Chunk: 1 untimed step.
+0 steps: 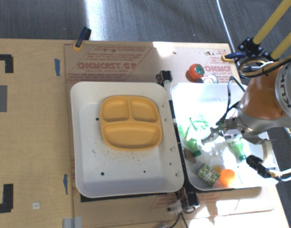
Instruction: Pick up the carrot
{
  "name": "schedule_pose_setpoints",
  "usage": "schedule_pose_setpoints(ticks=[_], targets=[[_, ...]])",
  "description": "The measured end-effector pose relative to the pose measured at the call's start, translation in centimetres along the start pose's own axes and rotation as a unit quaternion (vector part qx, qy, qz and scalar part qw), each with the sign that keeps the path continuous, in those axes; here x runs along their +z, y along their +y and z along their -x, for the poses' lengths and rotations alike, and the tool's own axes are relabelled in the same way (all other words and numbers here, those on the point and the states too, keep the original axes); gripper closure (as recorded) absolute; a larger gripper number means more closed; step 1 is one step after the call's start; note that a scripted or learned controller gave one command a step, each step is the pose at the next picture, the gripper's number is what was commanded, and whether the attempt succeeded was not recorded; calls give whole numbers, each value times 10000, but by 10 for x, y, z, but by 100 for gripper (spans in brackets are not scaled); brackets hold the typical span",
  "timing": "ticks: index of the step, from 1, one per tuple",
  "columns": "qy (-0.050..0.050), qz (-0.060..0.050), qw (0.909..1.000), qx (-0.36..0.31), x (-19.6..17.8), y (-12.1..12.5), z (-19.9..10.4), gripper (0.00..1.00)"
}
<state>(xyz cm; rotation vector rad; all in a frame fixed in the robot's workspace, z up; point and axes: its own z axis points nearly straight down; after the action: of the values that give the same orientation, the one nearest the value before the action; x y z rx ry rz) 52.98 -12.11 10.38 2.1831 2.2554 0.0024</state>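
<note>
The carrot (226,177) was taken to be the small orange piece in the right bin (202,88), low in the near corner, close to the front rim. It showed as a rounded, bright orange blob with no clear taper and no leaves attached. Glare on the white floor washed out its edges, so its long axis and the way it pointed could not be told. A green and yellow box (208,173) lay just beside it on the left, tilted, touching or nearly so.

The gripper (216,133) hung over the middle of the same bin, well apart from the carrot and farther from the front rim. Dark metal parts jutted left from the wrist, but glare and clutter blurred them; whether the jaws stood wide or narrow could not be told, and nothing showed between them. The arm (262,99) covered part of the bin's right side.

Green leafy bits (197,125) lay left of the gripper, and a green piece (237,149) lay under the wrist, partly hidden.

The left bin (80,141) held a yellow plate (131,122) with three wells. A red ball (195,71) sat on the surface behind the right bin.
</note>
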Motion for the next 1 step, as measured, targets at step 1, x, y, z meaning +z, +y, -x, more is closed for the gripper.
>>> schedule_pose_setpoints(ticks=[1], targets=[[6, -10, 9993, -379, -81, -35, -72, 0]])
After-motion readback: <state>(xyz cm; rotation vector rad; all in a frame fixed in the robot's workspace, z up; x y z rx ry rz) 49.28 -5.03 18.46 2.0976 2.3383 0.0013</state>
